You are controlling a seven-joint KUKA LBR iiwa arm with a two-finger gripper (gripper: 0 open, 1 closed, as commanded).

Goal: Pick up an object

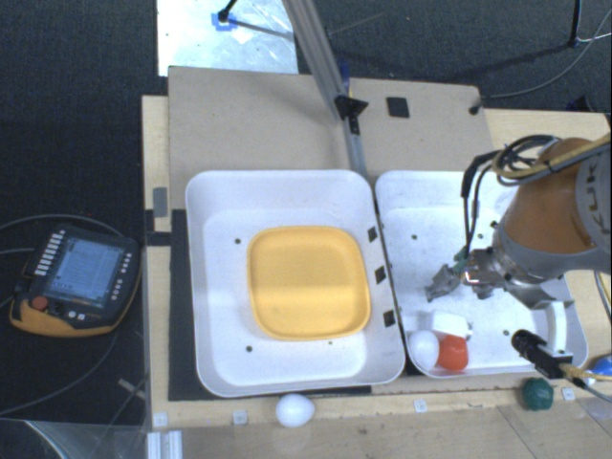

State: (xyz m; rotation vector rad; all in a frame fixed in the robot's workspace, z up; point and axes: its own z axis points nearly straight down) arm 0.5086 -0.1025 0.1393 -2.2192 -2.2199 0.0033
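Note:
In the right bin (411, 208) my gripper (451, 283) hangs low over the floor, just above the front corner. Right below it lie a small white block (451, 324), an orange-red ball (452, 354) and a white egg-shaped object (423, 345), all close together at the bin's front wall. Nothing shows between the gripper's metal parts. A yellow square plate (309, 281) rests in the middle of the left bin (215, 256).
A white egg (295, 410) lies on the bench in front of the left bin. A green ball (537, 394) sits outside the right bin's front corner. A teach pendant (75, 277) rests on the floor at left. A metal pole (320, 51) slants over the back.

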